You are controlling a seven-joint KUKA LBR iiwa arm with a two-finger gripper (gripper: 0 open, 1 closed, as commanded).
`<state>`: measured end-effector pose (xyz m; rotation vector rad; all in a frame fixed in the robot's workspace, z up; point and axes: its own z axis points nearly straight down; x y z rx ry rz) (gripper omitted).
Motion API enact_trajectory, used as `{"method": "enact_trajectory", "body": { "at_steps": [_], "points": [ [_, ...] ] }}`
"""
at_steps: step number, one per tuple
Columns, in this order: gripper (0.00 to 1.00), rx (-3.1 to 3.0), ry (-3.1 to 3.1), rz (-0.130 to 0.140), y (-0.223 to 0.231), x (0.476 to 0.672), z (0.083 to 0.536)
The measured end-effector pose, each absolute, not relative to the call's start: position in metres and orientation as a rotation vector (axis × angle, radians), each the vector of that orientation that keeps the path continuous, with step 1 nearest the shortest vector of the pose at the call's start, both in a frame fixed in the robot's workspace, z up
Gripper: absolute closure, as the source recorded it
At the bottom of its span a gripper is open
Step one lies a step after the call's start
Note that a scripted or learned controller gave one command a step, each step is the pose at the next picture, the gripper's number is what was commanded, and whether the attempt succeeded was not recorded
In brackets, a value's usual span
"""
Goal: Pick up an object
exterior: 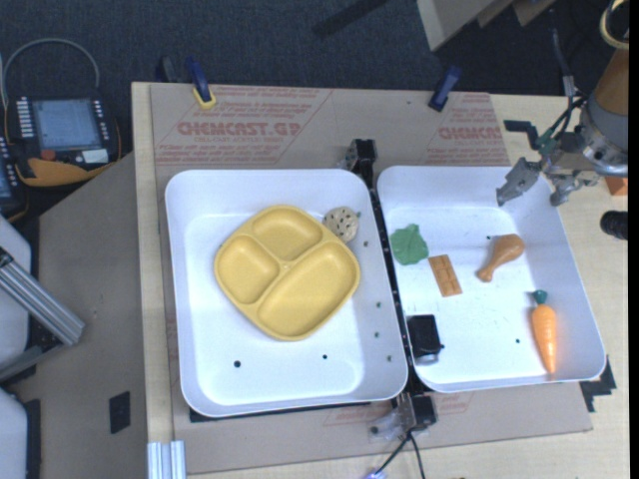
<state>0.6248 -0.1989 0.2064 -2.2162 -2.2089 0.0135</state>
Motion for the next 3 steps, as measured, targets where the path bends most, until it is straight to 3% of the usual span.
{"method": "enact_trajectory", "body": {
  "at_steps": [1,3],
  "points": [
    [0.0,-2.221,-2.222,0.0,-0.198,0.628,0.216],
    [0.0,-2.219,-2.22,0.003,-0.205,0.621,0.126]
  ]
}}
